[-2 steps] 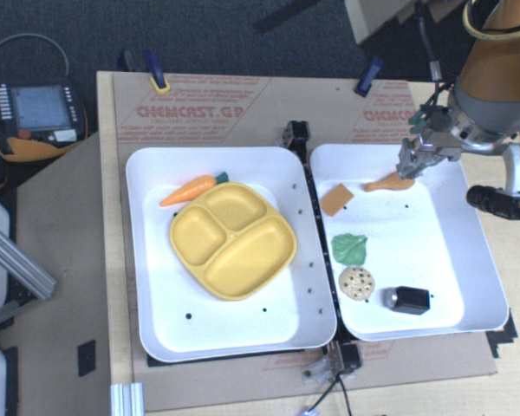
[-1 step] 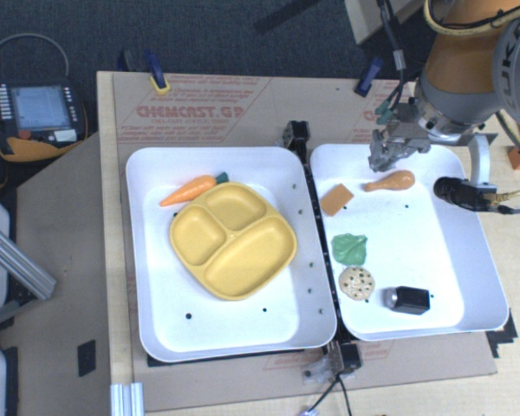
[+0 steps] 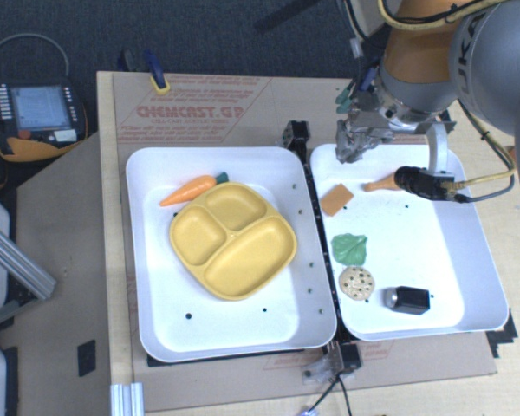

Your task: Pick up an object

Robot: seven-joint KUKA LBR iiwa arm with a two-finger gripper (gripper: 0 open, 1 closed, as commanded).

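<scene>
The tool (image 3: 354, 148) is pictured over the far left corner of the right bin (image 3: 477, 258); its spread cannot be told. A brown square piece (image 3: 336, 199) lies nearby, untouched, nearer the camera.

In your right bin (image 3: 455, 250), the bare floor runs from the middle out to 3 and 4 o'clock. Its 9 o'clock wall is crowded by a tan square (image 3: 336, 199), a green leaf (image 3: 350, 249) and a cookie (image 3: 357, 282), one below the other, close together. A black block (image 3: 407, 299) sits at 6 o'clock. The gripper (image 3: 351, 150) hangs over the 11 o'clock corner, with a small orange piece (image 3: 381, 183) at 12.

In your left bin (image 3: 243, 323), a yellow plate (image 3: 234, 241) fills the middle. A carrot (image 3: 189, 190) lies against its rim at 11 o'clock. Open strips remain along 6 and 9 o'clock.
</scene>
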